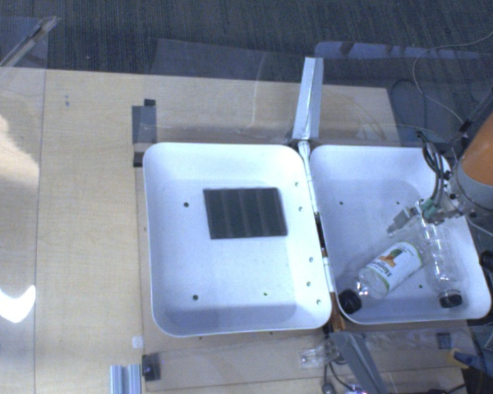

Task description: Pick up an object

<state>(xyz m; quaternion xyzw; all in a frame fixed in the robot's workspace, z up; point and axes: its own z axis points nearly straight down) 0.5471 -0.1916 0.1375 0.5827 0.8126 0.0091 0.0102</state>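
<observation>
A clear plastic bottle with an orange and green label and a black cap lies on its side in the right bin, cap toward the bin's front left corner. My gripper hangs over the right side of that bin, just above and to the right of the bottle's base. A clear slender piece with a dark end runs from below the gripper toward the bin's front right corner, beside the bottle; I cannot tell what it belongs to. A dark grey ribbed flat pad lies in the middle of the left bin.
A metal divider post rises at the back between the two bins. The arm's orange band and cables sit at the right edge over the right bin's rim. Wooden bench surface stretches to the left.
</observation>
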